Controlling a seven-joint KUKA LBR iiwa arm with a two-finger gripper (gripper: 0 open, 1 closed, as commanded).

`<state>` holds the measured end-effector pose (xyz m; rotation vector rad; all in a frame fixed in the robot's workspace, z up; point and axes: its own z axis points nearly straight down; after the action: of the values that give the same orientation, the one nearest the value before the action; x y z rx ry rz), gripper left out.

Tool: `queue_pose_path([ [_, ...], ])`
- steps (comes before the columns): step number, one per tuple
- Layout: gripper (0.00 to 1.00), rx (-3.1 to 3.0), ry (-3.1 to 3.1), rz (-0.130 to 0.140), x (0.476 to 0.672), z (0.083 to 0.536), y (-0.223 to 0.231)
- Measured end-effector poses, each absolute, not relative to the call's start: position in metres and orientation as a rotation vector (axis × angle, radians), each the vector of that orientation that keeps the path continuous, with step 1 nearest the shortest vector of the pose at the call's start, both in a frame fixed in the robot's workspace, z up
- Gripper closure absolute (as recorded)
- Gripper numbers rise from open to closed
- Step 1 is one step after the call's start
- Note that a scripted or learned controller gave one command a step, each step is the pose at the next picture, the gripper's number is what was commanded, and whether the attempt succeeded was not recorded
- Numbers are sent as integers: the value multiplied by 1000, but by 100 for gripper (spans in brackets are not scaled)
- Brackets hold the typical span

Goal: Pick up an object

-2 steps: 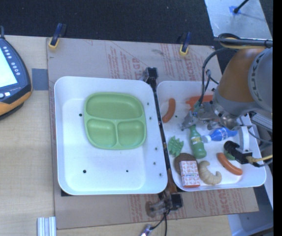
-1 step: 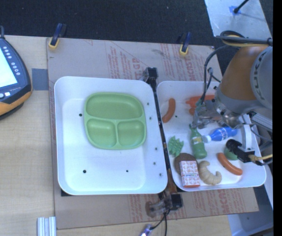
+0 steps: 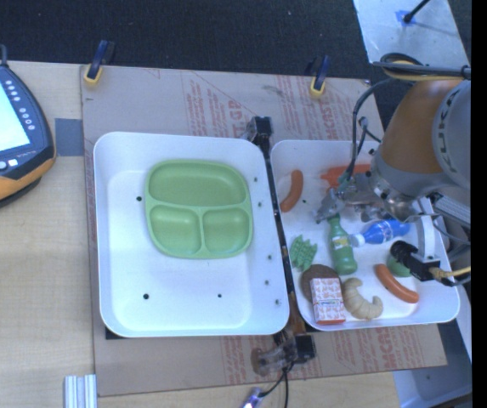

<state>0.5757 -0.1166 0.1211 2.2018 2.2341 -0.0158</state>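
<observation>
My gripper (image 3: 335,205) hangs low in the right bin (image 3: 437,314), near its middle, at the end of the grey and orange arm coming from the right. Just below it lies a green bottle (image 3: 342,249), its cap end pointing up towards the gripper. A blue bottle (image 3: 385,230) lies to the right of the green one. An orange-red sausage (image 3: 291,190) sits to the gripper's left and an orange item (image 3: 343,174) just behind it. I see nothing held in the gripper.
The right bin's front holds a croissant (image 3: 362,298), a red and white box (image 3: 326,300), a brown round piece (image 3: 315,274), a green leafy toy (image 3: 302,252) and a red sausage (image 3: 396,283). The left bin (image 3: 107,228) holds a green divided plate (image 3: 199,208). A tablet (image 3: 1,134) lies far left.
</observation>
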Motion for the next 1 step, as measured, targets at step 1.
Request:
queue_pose_path([
  [1,0,2219,2232,-9,586,91,-111],
])
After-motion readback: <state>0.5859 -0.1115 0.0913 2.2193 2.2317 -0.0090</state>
